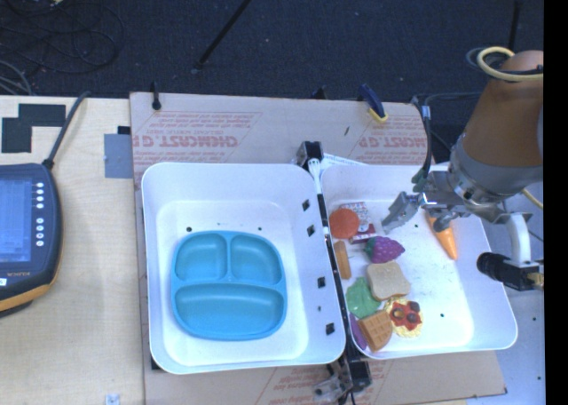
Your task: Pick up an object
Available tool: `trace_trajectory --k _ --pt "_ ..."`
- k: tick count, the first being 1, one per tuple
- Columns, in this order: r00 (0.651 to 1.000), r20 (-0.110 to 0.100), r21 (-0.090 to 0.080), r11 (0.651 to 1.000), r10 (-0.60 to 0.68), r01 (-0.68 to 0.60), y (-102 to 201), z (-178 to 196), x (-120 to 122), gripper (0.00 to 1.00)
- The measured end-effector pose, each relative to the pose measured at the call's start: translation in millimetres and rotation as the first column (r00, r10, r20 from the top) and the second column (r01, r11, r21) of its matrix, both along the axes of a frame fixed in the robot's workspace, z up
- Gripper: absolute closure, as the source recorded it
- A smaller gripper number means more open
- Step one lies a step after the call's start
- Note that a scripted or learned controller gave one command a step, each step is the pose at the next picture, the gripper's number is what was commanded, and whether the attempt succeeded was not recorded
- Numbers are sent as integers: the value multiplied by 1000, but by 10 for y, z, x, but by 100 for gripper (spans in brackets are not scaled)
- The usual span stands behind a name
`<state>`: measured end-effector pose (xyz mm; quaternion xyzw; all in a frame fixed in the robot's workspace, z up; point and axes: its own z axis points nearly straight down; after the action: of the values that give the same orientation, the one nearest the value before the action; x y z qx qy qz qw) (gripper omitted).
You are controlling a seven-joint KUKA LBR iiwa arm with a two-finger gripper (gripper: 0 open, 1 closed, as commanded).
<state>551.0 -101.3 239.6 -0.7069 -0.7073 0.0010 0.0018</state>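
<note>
Waffle (375, 329) and the little pizza slice (406, 316) are sitting closest to you at the front of the right bin (484, 332), with the bread slice (388, 281) and a green leafy piece (360, 298) just behind them. You're looking at the gripper (399, 210) hanging low over the back of that bin, and honestly I can't tell how it's set from this angle. Nearest it are the red tomato-looking thing (345, 220), the purple grapes (384, 249) and the hot dog (341, 258) lying along the divider; the orange carrot (445, 240) is lying off by itself under the wrist. The blue divided plate (229, 284) is sitting alone in the left bin (169, 190). If I were you I'd be going for the carrot or the grapes, since the front pile is touching and overlapping. Come straight down, centre on one piece, and don't clip the bin wall.
</note>
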Motion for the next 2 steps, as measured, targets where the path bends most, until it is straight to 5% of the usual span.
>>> trace_trajectory --k 1,2 --pt "1000 -10 1 1000 -1 1 -57 -954 -40 0" --pt "1000 1 0 1000 2 -2 -61 -1538 193 0"
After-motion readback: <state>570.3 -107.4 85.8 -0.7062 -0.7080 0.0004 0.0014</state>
